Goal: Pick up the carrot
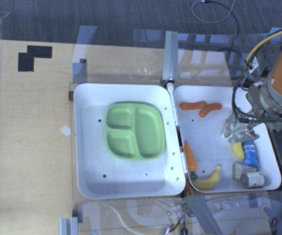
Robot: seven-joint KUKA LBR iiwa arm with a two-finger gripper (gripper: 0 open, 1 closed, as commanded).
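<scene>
Hovering over the right part of the right shallow white bin (272,177), my two-finger gripper (239,129) carries nothing that I can see; whether it is open or closed I cannot tell, because the metal parts there are too blurred to read.

In my judgement the task is at its early part. The small orange carrot with a green tip (190,156) lies untouched on the bin floor, close along the left wall of the right bin, well apart from my gripper. So the reach across the bin, the descent, the grasp and the lift are all left to do.

The right bin holds several things. Two reddish-orange sausages (201,107) lie near the back, touching each other or almost. A yellow banana (208,179) rests at the front left corner, just beside the green end of the carrot. Below my gripper there is a small yellow piece (237,150), a blue bottle (249,153) and, at the front, a grey can lying on its side (252,179).

The left shallow white bin (89,180) holds one light green plastic plate with three compartments (133,131), and these compartments have nothing in them.
</scene>
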